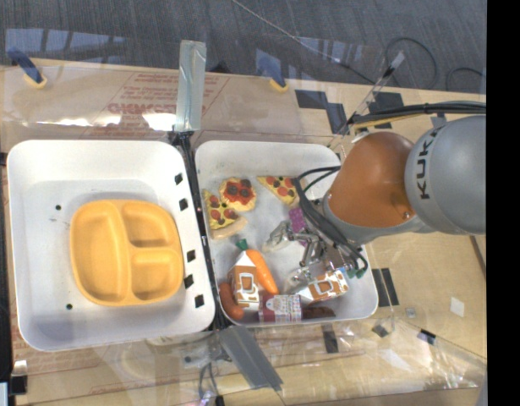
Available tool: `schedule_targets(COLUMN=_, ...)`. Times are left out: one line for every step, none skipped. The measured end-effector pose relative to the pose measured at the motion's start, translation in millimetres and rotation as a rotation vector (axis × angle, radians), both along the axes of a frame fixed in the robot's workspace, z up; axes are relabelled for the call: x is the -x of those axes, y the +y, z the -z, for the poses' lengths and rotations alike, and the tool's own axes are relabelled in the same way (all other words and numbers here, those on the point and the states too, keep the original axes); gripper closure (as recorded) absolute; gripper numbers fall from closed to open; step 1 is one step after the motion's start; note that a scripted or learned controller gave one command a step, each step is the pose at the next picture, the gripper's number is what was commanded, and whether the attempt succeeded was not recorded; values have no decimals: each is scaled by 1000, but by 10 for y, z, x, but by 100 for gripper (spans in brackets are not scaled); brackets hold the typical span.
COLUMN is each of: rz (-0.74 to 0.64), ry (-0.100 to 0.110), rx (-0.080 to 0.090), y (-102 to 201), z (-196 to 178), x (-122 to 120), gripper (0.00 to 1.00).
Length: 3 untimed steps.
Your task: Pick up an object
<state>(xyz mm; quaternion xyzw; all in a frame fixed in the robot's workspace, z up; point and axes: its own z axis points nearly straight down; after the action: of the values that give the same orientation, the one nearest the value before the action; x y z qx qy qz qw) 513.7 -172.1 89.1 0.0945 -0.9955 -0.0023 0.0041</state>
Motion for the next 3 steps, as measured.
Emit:
schedule_targets(rz=-11, ry=-18, rx=3, y=578, z=-32, x=256, gripper=0)
schedule_targets(rz=163, ry=-2, rx=3, y=717, z=2, x=-385, gripper=0)
schedule_targets(rz=216, ry=-6, rx=5, y=289, z=-154, x=-1433, gripper=0)
